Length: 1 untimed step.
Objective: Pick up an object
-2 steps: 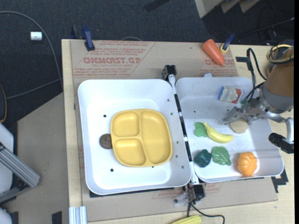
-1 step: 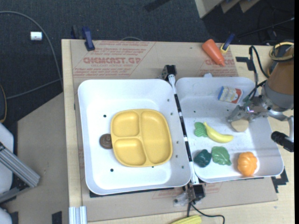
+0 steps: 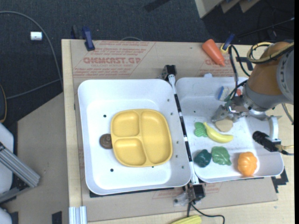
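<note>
tool (image 3: 226, 117) low in right bin (image 3: 205, 85), jaws' spread: cannot tell | tan piece (image 3: 224, 125) right under it, touching banana (image 3: 218, 134) | you should descend straight, close only on tan piece, avoid nudging banana

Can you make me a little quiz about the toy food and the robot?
1. True or false: the yellow tray has three sections.
2. Which bin holds the banana: A left, B right?
3. What colour is the toy nearest the right bin's front right corner?

Key: 1 true. 2 B; the banana lies in the right bin, just below the gripper. 3 orange.
</note>
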Motion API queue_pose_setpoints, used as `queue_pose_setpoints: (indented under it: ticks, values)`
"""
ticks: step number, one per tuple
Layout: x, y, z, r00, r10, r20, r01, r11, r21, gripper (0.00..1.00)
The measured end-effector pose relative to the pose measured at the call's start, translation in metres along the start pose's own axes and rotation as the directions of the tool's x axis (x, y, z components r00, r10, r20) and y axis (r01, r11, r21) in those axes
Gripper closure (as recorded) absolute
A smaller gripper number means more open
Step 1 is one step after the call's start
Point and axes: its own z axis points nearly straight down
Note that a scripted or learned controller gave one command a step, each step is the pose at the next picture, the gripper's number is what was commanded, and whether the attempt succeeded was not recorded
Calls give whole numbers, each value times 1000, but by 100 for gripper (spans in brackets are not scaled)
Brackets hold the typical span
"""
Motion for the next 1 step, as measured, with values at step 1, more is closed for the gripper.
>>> queue_pose_setpoints:
  ticks: [1]
  values:
    - [113,17,-101,1000,-1,0,1,1000,-4,100]
